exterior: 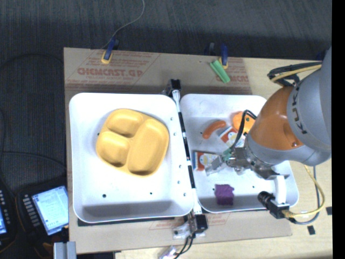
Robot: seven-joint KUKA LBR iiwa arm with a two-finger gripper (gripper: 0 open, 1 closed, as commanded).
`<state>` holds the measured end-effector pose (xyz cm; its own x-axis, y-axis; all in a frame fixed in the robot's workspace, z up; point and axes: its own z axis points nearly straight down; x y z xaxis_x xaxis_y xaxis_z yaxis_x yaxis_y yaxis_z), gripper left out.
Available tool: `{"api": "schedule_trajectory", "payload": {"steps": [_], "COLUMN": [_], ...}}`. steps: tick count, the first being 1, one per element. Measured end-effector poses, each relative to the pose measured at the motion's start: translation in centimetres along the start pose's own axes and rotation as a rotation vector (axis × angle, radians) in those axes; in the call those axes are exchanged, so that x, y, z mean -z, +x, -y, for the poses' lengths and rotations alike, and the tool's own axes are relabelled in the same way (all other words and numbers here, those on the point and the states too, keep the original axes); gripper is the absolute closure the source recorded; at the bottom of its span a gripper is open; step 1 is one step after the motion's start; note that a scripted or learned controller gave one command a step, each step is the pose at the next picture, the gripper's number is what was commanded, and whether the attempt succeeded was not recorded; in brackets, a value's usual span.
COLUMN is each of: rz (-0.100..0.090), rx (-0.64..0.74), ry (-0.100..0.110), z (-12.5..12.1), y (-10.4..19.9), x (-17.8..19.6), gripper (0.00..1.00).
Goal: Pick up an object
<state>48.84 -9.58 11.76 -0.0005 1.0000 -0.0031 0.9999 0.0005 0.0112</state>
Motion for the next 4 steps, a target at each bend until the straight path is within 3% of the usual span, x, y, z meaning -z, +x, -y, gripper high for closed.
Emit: {"api": "schedule_trajectory", "payload": {"steps": [1, 2, 3, 4], "rz": [-0.002, 0.0, 0.0, -0.001], "rx": [-0.001, -0.002, -0.001, -0.001], "ry": [0.008, 0.002, 0.003, 0.003], "z": [0.4, 0.2, 0.1, 0.1], "y": [0.1, 0.0, 0.0, 0.0], "x": [-3.0, -1.9, -0.9, -1.0], "gripper": [0.0, 1.0, 1.0, 0.0]}}
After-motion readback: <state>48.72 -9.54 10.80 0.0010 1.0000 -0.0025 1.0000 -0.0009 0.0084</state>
